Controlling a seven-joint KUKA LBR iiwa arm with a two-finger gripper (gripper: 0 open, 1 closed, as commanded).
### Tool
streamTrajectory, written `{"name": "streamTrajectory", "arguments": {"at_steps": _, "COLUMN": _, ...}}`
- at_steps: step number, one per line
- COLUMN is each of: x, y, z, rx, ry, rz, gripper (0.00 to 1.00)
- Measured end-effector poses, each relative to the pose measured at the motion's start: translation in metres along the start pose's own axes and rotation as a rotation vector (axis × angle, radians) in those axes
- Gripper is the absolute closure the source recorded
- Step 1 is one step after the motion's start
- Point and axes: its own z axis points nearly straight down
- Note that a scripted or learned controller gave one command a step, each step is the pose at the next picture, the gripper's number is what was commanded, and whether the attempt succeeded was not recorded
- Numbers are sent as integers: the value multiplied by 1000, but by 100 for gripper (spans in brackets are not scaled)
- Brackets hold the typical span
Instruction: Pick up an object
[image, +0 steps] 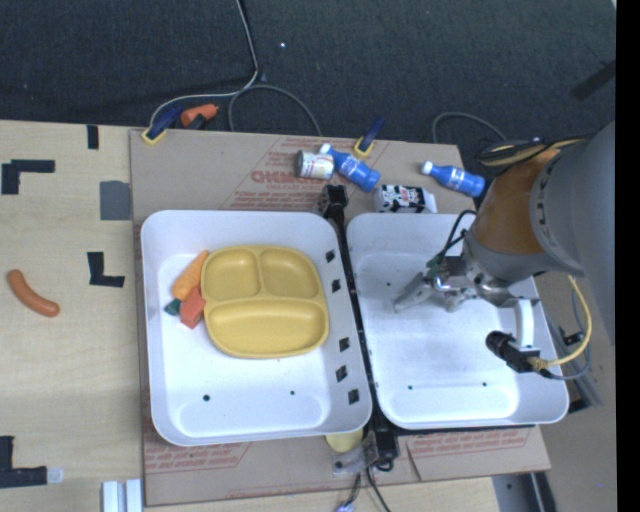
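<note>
The left bin (250, 405) holds a yellow divided plate (265, 300). An orange carrot-shaped toy (188, 275) and a small red and green piece (190, 312) lie against the plate's left edge. My gripper (412, 285) is low over the floor of the right bin (450, 385), in its upper middle and pointing left. It stands open, and I see nothing between its fingers. The bin floor around the gripper is bare white.
Behind the bins lie a blue and white bottle (345, 167), a second blue bottle (455, 180) and a small black and white item (405, 199). A toy sausage (33, 293) lies on the wooden bench far left. Cables and an orange clamp (200, 113) sit at the back.
</note>
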Motion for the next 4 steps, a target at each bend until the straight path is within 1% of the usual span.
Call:
{"name": "streamTrajectory", "arguments": {"at_steps": 1, "x": 50, "y": 26, "z": 1, "rx": 1, "ry": 0, "rz": -4, "gripper": 0}}
{"name": "streamTrajectory", "arguments": {"at_steps": 2, "x": 48, "y": 28, "z": 1, "rx": 3, "ry": 4, "rz": -2, "gripper": 0}}
{"name": "streamTrajectory", "arguments": {"at_steps": 3, "x": 49, "y": 20, "z": 0, "rx": -2, "ry": 1, "rz": -1, "gripper": 0}}
{"name": "streamTrajectory", "arguments": {"at_steps": 4, "x": 51, "y": 42, "z": 1, "rx": 5, "ry": 3, "rz": 0, "gripper": 0}}
